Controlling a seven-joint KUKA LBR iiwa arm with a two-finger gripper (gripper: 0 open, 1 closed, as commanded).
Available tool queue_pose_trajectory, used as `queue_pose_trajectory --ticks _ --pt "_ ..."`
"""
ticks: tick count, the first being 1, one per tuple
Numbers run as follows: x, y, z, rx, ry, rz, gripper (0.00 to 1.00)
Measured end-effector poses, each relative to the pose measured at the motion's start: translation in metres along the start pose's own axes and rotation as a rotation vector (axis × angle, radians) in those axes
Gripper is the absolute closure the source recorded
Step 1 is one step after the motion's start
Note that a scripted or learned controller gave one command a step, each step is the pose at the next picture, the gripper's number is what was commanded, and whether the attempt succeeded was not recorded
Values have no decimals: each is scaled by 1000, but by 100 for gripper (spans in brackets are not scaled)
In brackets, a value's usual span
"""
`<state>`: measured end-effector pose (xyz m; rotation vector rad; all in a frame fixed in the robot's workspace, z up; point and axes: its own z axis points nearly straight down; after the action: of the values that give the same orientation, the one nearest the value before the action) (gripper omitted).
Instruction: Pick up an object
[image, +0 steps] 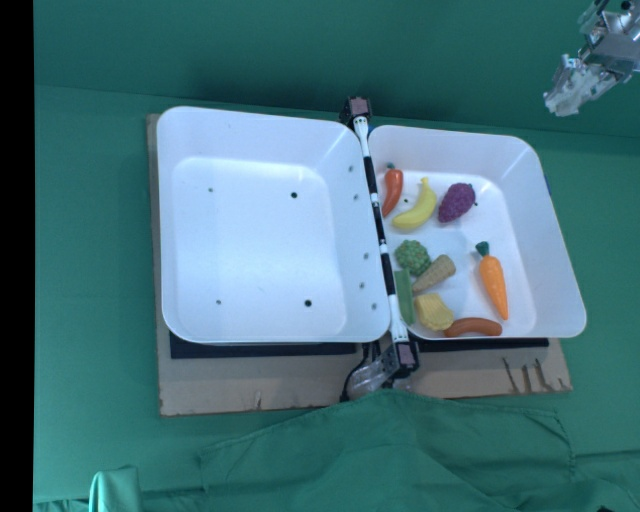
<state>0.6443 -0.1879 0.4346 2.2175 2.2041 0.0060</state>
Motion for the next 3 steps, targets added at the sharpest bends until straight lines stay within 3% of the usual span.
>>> queue_pose_trajectory --ticks 1,2,3 --pt "0 -20 9 12 6 0 100" --pt "1 8 -98 -4 2 -6 100" --pt "0 6 -107 0 1 0 100"
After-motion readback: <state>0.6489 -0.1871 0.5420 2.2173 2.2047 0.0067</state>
